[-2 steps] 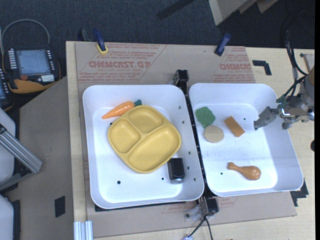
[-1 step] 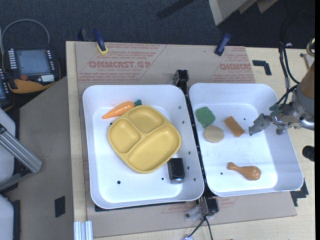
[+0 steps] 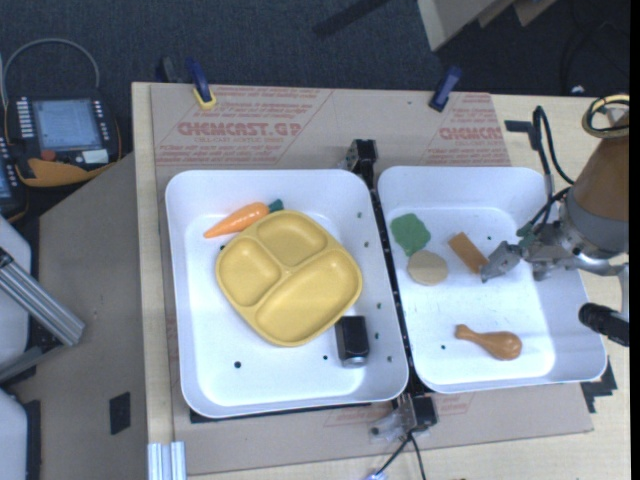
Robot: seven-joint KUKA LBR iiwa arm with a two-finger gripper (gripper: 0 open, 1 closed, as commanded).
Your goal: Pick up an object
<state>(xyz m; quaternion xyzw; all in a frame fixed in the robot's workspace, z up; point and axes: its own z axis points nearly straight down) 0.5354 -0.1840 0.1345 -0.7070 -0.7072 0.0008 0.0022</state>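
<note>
"CHEMCAST GP" printed in red, twice, on brown board [image 3: 300, 118] under bins.

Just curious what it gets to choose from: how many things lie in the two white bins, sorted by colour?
Orange: 1, carrot
Yellow: 1, divided plate
Black: 1, small block
Green: 1, piece
Beige: 1, disc
Brown: 2, block, drumstick
Total: 7

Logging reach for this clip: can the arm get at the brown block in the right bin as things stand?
Probably yes. The gripper sits just right of the brown block, with bare bin floor between them.
</note>
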